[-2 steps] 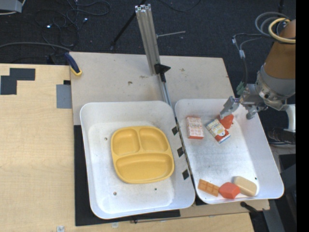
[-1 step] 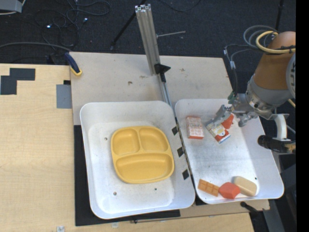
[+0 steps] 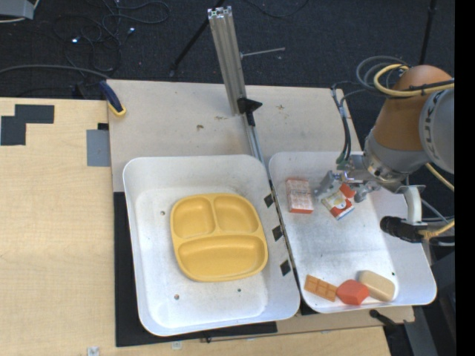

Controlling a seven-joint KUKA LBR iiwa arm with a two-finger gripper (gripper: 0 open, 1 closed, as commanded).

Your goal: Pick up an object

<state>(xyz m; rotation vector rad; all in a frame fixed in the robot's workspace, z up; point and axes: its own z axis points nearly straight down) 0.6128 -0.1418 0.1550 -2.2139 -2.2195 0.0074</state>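
Note:
My gripper (image 3: 344, 190) hangs over the upper middle of the right bin (image 3: 415, 291). A small red and white carton (image 3: 341, 202) sits tilted between its fingers, and the gripper is shut on it. I cannot tell whether the carton still touches the bin floor. A second red and white packet (image 3: 300, 196) lies flat just left of it, apart from the gripper. At the bin's near edge lie an orange wafer (image 3: 320, 287), a red block (image 3: 352, 292) and a beige oblong piece (image 3: 377, 285), close together.
The left bin (image 3: 148, 288) holds a yellow divided plate (image 3: 219, 236). An aluminium post (image 3: 230, 58) rises behind the seam between the bins. Black clips (image 3: 276, 232) line that seam. Cables lie on the dark floor beyond the bench.

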